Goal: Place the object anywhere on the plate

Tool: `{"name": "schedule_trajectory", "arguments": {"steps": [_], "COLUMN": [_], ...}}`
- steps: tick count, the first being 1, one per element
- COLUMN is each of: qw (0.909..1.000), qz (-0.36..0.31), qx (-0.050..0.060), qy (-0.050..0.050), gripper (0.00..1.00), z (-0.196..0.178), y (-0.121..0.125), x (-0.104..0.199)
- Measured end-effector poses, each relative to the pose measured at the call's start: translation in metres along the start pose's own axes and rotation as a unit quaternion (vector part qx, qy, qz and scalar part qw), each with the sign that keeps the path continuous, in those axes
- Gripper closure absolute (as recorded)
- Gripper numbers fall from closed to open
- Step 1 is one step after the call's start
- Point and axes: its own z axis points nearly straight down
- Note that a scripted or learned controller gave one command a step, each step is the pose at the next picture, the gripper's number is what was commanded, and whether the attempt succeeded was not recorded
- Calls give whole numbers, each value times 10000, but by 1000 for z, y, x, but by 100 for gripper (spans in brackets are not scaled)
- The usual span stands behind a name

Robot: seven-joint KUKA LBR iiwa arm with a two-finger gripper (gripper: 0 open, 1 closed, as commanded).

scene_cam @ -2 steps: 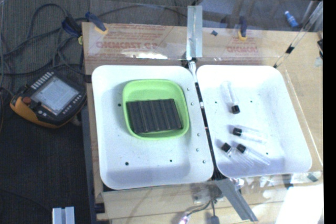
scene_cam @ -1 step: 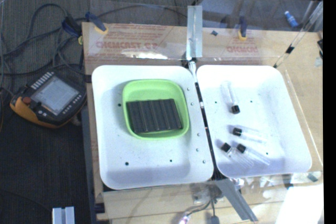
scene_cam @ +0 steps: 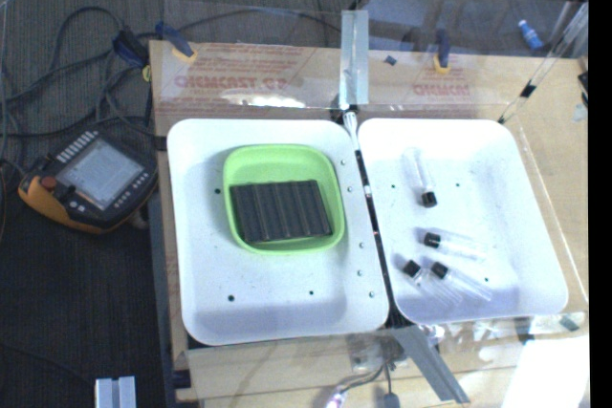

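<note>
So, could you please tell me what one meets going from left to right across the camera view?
Handheld controller → left bin → green plate with a dark ribbed block on it → right bin holding clear tubes with black caps.

Pale blurred shape (scene_cam: 555, 379) at the lower right corner, the side the arm reaches in from, we cannot tell whether it is part of the arm, its outline too soft for us to read any pose
</note>
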Motion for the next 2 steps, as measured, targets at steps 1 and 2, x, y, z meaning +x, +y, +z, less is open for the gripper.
{"name": "schedule_trajectory", "arguments": {"steps": [1, 2], "qw": [10000, 10000], "qz": [0, 0], "qx": [0, 0], "qy": [0, 0], "gripper": [0, 0], "z": [0, 0], "y": [0, 0], "x": [0, 0]}}
